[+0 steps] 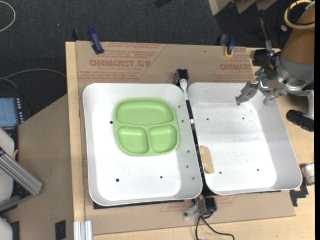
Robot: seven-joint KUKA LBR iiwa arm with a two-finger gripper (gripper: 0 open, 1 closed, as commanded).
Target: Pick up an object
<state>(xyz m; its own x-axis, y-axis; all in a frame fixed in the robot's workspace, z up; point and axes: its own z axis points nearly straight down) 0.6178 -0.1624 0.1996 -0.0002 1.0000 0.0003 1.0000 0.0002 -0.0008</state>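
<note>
A green divided plate (146, 126) lies in the left bin (100, 179), in its upper middle. A small tan wooden block (206, 159) rests at the left edge of the right bin (250, 169), against the wall between the bins. My gripper (258, 95) hangs over the far right corner of the right bin, well away from the block and the plate. Its two fingers (244, 94) stand apart, open, with nothing between them.
Both bins sit on a brown cardboard sheet (125, 61) held by blue clamps (95, 41) at the back. A black bracket (182, 77) sits between the bins at their far end. Cables and metal rails lie off the bench to the left.
</note>
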